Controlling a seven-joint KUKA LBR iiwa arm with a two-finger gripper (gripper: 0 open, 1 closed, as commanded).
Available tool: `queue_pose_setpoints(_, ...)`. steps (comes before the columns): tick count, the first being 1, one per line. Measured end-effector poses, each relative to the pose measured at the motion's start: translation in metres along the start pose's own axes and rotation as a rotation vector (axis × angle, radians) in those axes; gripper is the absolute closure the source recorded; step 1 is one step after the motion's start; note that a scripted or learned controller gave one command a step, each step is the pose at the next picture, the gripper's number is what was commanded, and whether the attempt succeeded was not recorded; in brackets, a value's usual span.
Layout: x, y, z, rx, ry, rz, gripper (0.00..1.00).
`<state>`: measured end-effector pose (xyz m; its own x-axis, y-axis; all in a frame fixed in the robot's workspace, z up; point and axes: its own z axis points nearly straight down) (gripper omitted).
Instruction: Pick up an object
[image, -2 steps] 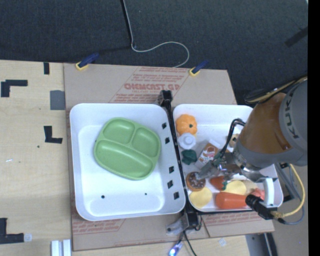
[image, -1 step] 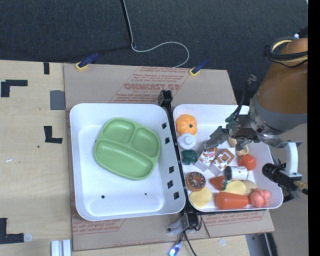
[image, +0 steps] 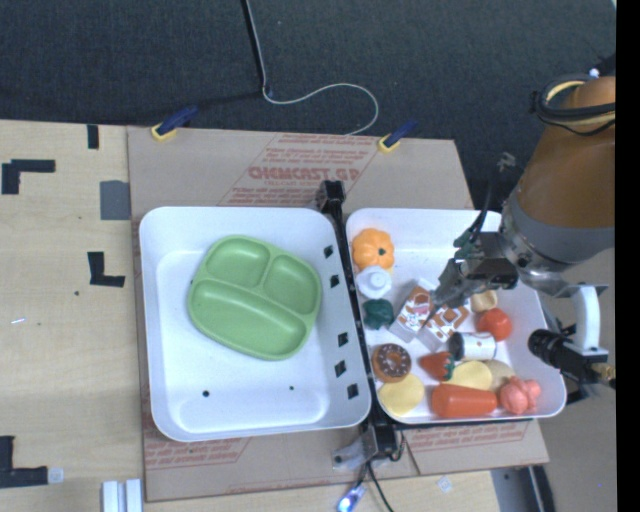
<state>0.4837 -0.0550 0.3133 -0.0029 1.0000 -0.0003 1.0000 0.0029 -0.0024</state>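
Nothing lifted yet: nearest, orange carrot (image: 463, 401) and pink toy (image: 518, 395) lying in the right bin (image: 420, 218), then tool (image: 452, 288) low over the patterned packets (image: 432, 312), grip state unreadable, pumpkin (image: 372, 247) beyond.

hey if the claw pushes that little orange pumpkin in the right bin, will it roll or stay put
The pumpkin looks rounded and squat, so it would probably rock or roll a little rather than slide cleanly. It sits near the bin wall, which would likely stop it going left. Its glossy, toy-like look suggests something light and slippery, apt to squirt out of a pinch.
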Motion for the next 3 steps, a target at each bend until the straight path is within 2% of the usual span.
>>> queue_pose_setpoints(1,0.073,-0.002,0.099,0.010,0.002,-0.004,1.00)
queue_pose_setpoints(2,0.122,0.001,-0.015,-0.011,0.003,-0.006,1.00)
queue_pose_setpoints(3,0.158,0.000,-0.058,-0.005,0.002,-0.004,1.00)
